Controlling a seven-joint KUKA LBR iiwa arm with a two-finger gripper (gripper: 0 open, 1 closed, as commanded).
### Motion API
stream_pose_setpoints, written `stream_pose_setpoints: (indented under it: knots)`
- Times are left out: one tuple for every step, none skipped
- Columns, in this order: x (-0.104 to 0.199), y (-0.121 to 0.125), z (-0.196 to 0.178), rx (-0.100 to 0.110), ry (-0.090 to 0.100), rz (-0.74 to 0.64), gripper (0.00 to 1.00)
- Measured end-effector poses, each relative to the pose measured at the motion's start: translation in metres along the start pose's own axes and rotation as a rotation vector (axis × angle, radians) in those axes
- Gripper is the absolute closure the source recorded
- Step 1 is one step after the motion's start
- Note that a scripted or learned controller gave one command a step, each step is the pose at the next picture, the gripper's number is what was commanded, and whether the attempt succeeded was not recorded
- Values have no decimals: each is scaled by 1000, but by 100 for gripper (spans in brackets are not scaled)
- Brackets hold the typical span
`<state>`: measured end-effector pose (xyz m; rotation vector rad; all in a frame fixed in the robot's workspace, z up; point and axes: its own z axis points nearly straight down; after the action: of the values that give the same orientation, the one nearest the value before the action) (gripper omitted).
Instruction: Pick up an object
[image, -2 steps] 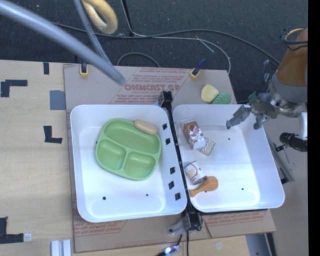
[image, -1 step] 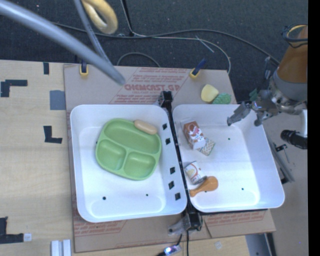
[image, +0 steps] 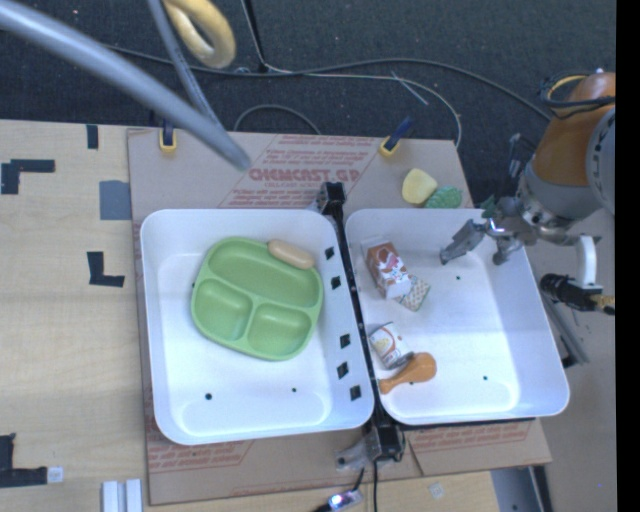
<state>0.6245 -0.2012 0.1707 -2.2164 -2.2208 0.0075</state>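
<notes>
The right bin (image: 520, 395) holds a small red and white carton (image: 392, 274) near its back left, a small wrapped packet (image: 387, 345) lower down, and an orange drumstick-shaped toy (image: 410, 371) beside it. My gripper (image: 482, 244) hangs over the bin's back right, fingers spread open with nothing between them, well to the right of the carton. In the left bin (image: 170, 400) lies a green divided plate (image: 259, 298) with a tan bread-like piece (image: 290, 253) on its back rim.
A yellow and green object (image: 428, 189) lies on the cardboard behind the right bin. A black divider (image: 345, 300) runs between the bins. A grey pole (image: 120, 70) crosses the top left. Cables trail across the dark floor behind.
</notes>
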Motion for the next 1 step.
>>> stream_pose_setpoints:
  knots:
    - [-9,2,55,1,0,2,0]
